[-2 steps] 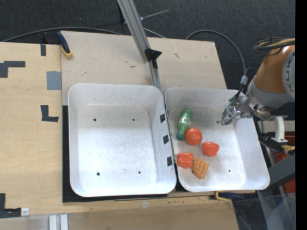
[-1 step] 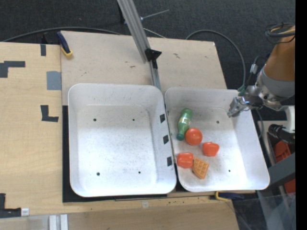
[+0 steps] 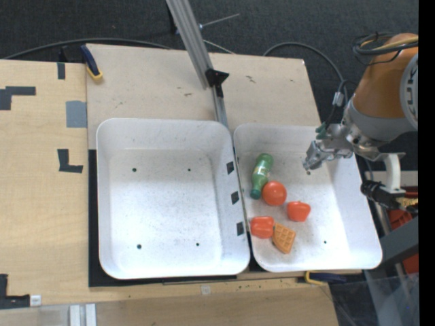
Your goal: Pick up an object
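The right bin (image 3: 353, 250) holds a green bottle (image 3: 260, 174) lying near its left wall. Just below it rests a red tomato-like ball (image 3: 274, 193). A small red piece (image 3: 298, 211) lies to the right of that. Near the bin's front sit an orange-red piece (image 3: 262, 227) and a tan waffle-like piece (image 3: 284, 238). My gripper (image 3: 312, 160) hangs over the upper right part of this bin, to the right of the bottle and apart from every object. Nothing shows between its fingers.
The left bin (image 3: 109, 182) stands beside the right one, sharing a middle wall with black clips (image 3: 234, 197). A slanted metal pole (image 3: 194, 36) crosses the bench at the back. Cables run behind the bins, and a blue-yellow clamp (image 3: 91, 62) sits at the far left.
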`<state>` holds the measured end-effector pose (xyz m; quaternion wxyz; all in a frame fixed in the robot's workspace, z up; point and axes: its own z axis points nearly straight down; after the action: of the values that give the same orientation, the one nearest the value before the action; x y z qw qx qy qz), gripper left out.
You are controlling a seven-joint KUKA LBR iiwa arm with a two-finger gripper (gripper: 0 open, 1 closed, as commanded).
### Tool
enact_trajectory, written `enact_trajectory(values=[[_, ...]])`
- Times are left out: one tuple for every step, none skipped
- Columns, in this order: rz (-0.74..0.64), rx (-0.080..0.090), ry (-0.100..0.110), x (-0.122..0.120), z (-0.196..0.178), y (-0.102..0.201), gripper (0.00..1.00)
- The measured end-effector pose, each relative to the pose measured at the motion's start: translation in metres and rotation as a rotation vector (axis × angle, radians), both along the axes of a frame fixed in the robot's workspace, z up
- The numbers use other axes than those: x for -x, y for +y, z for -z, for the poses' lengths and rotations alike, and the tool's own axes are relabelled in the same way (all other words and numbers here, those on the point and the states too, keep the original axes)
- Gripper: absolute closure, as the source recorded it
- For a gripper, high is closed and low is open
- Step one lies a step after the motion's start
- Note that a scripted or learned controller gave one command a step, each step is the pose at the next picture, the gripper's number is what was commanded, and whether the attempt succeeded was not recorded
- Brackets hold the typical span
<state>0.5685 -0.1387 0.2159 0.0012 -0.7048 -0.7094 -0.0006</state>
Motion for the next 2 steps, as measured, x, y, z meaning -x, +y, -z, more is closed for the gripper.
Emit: enact_trajectory(values=[[0.0,0.0,0.002,0.012,0.007,0.059,1.0],[0.004,0.002,0.002,0.025,-0.004,0.115,1.0]])
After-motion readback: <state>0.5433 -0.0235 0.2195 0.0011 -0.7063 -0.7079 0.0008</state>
